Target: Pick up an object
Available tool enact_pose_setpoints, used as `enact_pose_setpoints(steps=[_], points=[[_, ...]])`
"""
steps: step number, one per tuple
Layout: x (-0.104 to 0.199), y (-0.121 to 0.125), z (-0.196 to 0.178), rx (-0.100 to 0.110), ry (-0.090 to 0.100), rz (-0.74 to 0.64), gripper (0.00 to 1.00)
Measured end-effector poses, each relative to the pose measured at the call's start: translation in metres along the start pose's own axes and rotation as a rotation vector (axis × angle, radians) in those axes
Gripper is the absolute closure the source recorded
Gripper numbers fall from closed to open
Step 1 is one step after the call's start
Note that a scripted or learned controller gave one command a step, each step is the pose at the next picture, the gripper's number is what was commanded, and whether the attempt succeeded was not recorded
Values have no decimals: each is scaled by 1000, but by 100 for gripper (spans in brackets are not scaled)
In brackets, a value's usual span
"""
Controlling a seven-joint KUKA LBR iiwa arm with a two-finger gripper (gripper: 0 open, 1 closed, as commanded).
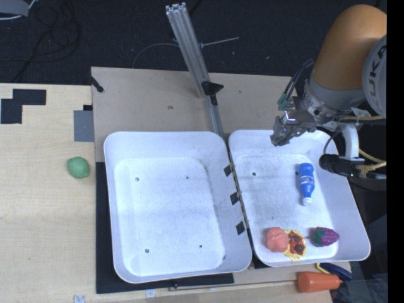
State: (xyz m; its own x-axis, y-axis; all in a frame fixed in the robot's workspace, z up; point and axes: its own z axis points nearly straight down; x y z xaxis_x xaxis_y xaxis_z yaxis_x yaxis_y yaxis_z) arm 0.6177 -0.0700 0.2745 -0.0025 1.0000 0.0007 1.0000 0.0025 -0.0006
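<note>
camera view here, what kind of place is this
Likely a robotics lab bench set up for grasping trials: two white bins side by side, toy items such as a blue bottle, and loose cables behind.

Matt white plastic bins (pixel 165 145) (faintly speckled), glossy blue bottle (pixel 305 182), ribbed metal rail (pixel 191 49), seemingly pale wood bench (pixel 38 188)

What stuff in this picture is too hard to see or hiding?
- Gripper, camera view: small and dark against the bin rim, so whether its fingers are open or shut cannot be told.
- Orange object below the right bin: what it is stays unclear.
- Yellow thing beside the pink toy: too small to identify.
- Arm: cut off by the right edge.
</note>
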Motion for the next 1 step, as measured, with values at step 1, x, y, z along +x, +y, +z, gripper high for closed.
enact_pose_setpoints(steps=[1], points=[[51,-10,1,0,0,-1,100]])
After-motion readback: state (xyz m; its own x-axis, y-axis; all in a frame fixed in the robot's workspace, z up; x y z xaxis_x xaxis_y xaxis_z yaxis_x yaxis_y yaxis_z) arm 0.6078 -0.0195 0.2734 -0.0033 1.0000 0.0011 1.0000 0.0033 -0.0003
